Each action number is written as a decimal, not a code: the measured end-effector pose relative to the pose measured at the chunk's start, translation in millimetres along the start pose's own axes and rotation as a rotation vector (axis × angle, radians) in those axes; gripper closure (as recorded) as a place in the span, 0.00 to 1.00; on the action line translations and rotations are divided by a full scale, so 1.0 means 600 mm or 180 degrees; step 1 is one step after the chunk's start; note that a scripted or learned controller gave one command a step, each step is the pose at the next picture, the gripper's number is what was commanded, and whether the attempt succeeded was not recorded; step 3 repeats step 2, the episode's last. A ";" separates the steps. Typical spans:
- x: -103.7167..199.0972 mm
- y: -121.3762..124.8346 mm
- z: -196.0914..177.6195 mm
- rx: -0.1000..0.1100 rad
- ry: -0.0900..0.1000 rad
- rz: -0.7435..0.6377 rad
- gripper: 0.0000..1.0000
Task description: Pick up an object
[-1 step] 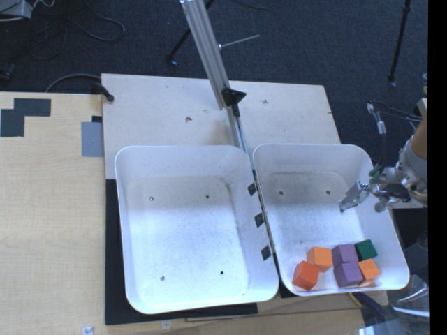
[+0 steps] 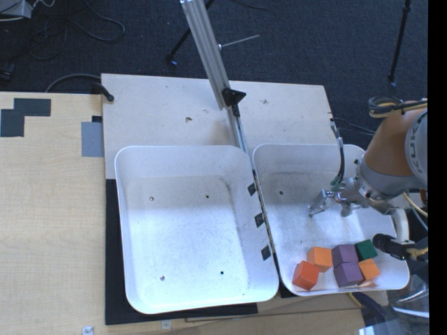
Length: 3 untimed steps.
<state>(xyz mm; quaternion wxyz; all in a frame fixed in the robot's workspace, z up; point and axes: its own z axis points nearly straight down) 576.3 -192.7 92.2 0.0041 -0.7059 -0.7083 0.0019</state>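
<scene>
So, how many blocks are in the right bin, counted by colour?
Orange blocks: 3
Purple blocks: 2
Green block: 1
Total: 6 blocks, clustered at the near end of the right bin.

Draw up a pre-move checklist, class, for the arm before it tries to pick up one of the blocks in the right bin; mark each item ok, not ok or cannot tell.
1. Blocks present in the right bin: ok. An orange-red block, orange block, purple blocks and green block sit at its near end.
2. Hand over the right bin: ok.
3. Hand above a block: not ok. It sits farther back than the cluster.
4. Hand free of any block: ok, nothing shows between its fingers.
5. Target standing alone: not ok. The blocks are packed together; the orange-red block is the most exposed.
6. Hand open wide enough: cannot tell.
</scene>
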 end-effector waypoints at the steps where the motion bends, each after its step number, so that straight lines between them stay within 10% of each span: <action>1: -0.028 0.057 0.002 -0.0027 -0.0011 -0.0001 0.00; 2: -0.028 0.146 0.000 -0.0037 -0.0012 0.0002 0.00; 3: -0.028 0.146 0.000 -0.0037 -0.0012 0.0002 0.00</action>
